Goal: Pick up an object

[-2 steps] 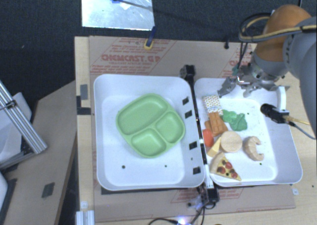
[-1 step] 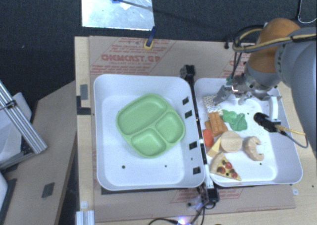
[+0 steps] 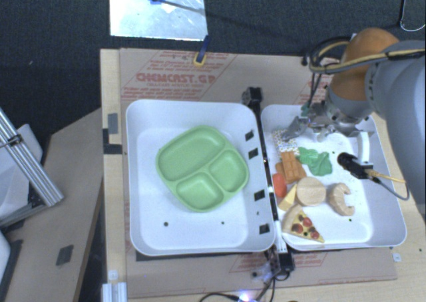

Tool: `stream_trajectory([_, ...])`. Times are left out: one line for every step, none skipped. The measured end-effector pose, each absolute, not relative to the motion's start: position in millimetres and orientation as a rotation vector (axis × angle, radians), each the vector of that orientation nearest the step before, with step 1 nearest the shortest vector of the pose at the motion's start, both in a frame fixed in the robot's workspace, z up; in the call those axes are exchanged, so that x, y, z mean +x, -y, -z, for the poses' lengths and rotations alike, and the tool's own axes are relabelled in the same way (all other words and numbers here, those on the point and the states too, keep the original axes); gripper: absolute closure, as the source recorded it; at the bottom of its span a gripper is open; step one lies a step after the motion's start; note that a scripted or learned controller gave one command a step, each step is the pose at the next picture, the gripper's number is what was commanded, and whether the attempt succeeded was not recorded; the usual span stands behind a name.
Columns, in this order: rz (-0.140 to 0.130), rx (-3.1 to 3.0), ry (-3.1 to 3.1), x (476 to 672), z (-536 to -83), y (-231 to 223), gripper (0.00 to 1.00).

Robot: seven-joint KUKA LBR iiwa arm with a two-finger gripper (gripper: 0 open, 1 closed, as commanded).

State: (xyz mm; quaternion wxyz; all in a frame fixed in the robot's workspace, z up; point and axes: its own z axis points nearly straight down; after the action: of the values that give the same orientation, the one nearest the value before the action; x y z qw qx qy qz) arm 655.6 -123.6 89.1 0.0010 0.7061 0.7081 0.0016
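Toy foods lying flat in right bin (image 3: 386, 224): green leaf (image 3: 315, 161), pizza slice (image 3: 303, 225), round wooden disc (image 3: 311, 191), croissant (image 3: 341, 199)

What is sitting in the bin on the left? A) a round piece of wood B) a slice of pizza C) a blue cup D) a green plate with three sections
D: the green plate with three sections lies in the left bin, while the pizza slice and the other toy foods lie in the right bin.
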Motion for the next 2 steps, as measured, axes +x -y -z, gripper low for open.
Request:
stream_trajectory([-0.015, 2.21, -2.222, 658.1, -102.5, 122.6, 1.0])
stream_trajectory([-0.008, 2.209, -2.224, 668.2, -163.3, 118.6, 1.0])
